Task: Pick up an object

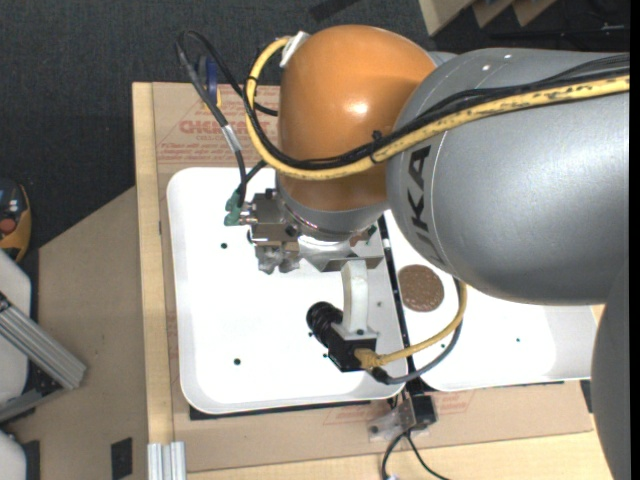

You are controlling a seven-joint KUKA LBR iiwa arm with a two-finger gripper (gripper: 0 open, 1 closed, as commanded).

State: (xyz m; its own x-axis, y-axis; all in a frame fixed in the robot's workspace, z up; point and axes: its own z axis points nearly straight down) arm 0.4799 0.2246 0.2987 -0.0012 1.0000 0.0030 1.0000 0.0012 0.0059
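My arm reaches in from the right, and its orange band (340, 98) hangs over the back of the left bin (215, 298). Below the band, my gripper (315, 248) points down into that bin near its right side, largely hidden by the wrist. A grey metal block (272, 230) and a white bracket (355, 298) with a black unit (330, 333) are mounted on it. A brown round disc (421, 288) lies in the right bin (500, 358), just past the divider and right of the gripper. I see nothing held.
The two bins sit on a cardboard sheet (160, 148) on the wooden bench. Yellow and black cables (425, 343) loop around the wrist. A metal rail (40, 353) lies at the far left, beyond the bins.
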